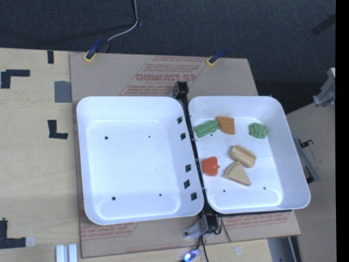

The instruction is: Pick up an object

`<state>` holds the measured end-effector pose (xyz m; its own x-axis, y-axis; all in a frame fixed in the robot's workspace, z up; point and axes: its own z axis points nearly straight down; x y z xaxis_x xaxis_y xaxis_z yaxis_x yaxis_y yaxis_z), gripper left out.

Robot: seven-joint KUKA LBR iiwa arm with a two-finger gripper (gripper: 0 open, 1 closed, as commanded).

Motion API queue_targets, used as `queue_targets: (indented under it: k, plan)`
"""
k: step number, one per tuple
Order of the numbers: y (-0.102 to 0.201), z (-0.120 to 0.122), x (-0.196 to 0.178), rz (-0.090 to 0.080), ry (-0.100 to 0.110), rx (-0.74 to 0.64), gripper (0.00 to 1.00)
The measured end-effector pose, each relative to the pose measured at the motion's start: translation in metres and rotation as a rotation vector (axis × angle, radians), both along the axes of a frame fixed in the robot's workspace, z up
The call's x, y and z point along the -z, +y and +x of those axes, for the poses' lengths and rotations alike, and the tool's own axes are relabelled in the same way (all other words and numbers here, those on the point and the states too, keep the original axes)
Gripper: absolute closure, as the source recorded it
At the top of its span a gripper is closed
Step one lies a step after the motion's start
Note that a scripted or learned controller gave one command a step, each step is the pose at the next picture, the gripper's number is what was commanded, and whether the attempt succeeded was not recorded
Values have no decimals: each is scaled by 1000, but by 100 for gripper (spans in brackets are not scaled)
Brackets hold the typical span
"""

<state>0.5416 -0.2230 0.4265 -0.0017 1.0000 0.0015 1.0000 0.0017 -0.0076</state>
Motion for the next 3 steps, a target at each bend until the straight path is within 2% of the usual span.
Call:
queue_targets:
  k: [1, 2, 3]
  plan:
    - [0, 11, 120, 2, 4, 1, 100]
    - [0, 18, 170, -1, -2, 1, 100]
    - [0, 18, 167, -2, -6, 0, 0]
